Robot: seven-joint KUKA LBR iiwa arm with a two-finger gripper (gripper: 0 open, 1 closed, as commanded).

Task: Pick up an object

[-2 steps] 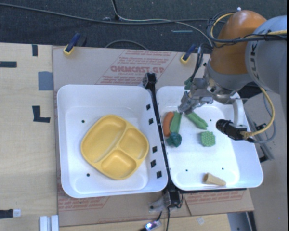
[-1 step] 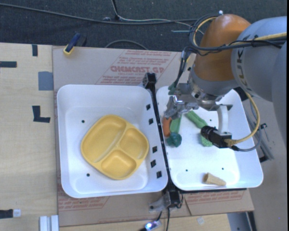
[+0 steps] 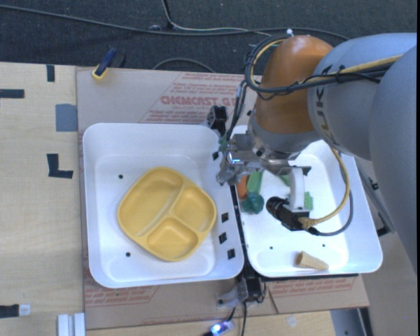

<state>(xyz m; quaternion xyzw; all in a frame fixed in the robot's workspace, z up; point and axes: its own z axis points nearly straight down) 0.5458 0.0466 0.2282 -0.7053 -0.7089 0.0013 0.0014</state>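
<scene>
Gripper [image 3: 269,187]: low in right bin [image 3: 350,261], finger state I cannot tell.
Hidden: green piece [image 3: 253,203] and orange piece [image 3: 243,185] partly covered by wrist.
Left bin [image 3: 98,257]: yellow tray [image 3: 167,213].

The grey arm [image 3: 378,103] reached in from the right, its orange band [image 3: 290,82] bent steeply downward over the wrist. The gripper [image 3: 266,180] hung low, pointing down, left of the arm's bulk.

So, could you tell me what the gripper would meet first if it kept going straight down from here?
Probably the teal object beside the orange piece in the right bin, directly below the gripper; depth is hard to judge.
</scene>
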